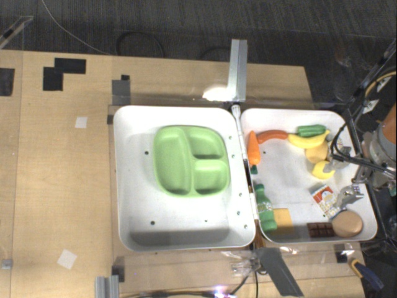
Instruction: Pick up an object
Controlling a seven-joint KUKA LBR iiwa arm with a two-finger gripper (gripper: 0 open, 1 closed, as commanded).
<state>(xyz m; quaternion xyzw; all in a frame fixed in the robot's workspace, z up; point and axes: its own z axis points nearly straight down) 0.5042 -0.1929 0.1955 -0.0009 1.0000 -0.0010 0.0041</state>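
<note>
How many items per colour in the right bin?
Orange: 2, carrot, curved piece
Green: 2, pod, bottle
Yellow: 3, banana, lemon piece, block
Brown: 2, chocolate bar, round bun
Printed packet: 1
Total: 10

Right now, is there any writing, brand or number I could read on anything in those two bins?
No text is readable.
Small packet in the right bin: red and white print, too blurred to read.
Green tray in the left bin: no markings seen.
</note>
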